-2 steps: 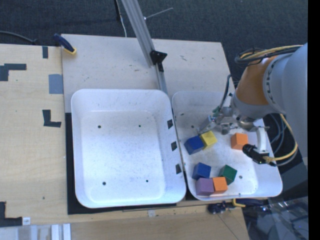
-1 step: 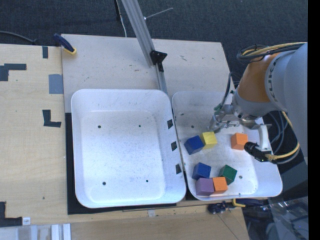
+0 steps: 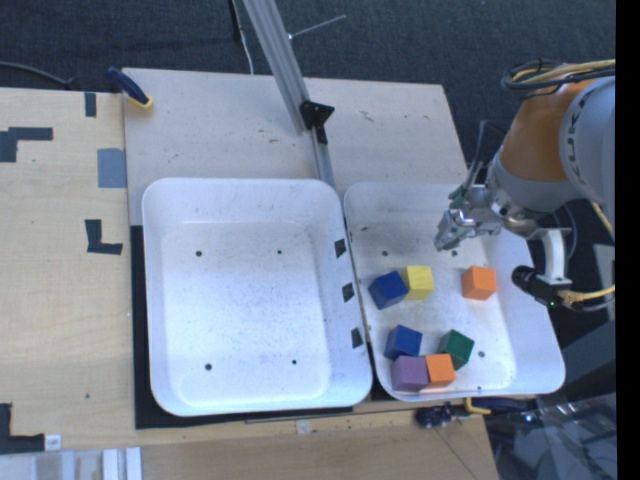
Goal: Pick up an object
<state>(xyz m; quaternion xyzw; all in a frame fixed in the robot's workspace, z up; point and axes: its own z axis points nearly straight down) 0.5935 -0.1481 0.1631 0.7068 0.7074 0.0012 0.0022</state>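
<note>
The arm (image 3: pixel 560 153) is reaching in from the right of the frame, its grey body and orange band filling the upper right, and its end effector (image 3: pixel 455 230) is hovering over the upper part of the right bin (image 3: pixel 372 208). Nothing is showing between its fingers, and whether they are standing apart or together is too small to tell. Judging by this, the pick is not yet done: every block is lying on the bin floor, and the descent, the closing and the lift are all remaining.

The left bin (image 3: pixel 160 203), the larger patch of white at the centre of the frame, is carrying only a few dark specks. The right bin is holding all seven blocks. An orange block (image 3: pixel 479 282) is sitting alone, below and just right of the end effector, and is probably the nearest candidate. Left of it, a blue block (image 3: pixel 388 289) and a yellow block (image 3: pixel 420 280) are touching each other. Lower down, a second blue block (image 3: pixel 404 341) is sitting just above a purple block (image 3: pixel 409 372), which is touching a small orange block (image 3: pixel 440 368), with a green block (image 3: pixel 457 348) just beside that. This lower cluster is looking tight for fingers to enter.

The tabletop (image 3: pixel 60 268) is stretching away to the left under both bins.
</note>
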